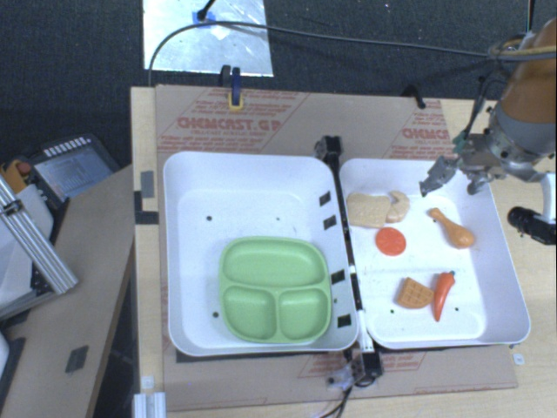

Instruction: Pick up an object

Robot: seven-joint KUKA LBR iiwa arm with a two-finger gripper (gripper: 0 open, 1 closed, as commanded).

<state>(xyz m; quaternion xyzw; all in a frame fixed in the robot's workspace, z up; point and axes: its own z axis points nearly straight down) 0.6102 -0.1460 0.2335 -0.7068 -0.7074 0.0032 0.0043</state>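
The right bin (496, 312) holds several toy foods: a beige bread slice (376, 208), a red tomato slice (392, 242), a tan drumstick (452, 228), an orange waffle wedge (414, 293) and a red chili pepper (443, 293). My gripper (455, 177) hangs over the bin's far right corner, above and just behind the drumstick. Its two dark fingers are spread apart with nothing between them. The grey arm with its orange band (526, 94) comes in from the upper right.
A green three-compartment plate (274, 288) lies in the left bin (187, 225). Black clips (331, 151) run along the seam between the bins. A cable (348, 37) crosses the far background. A metal rail (30, 242) sits at the left.
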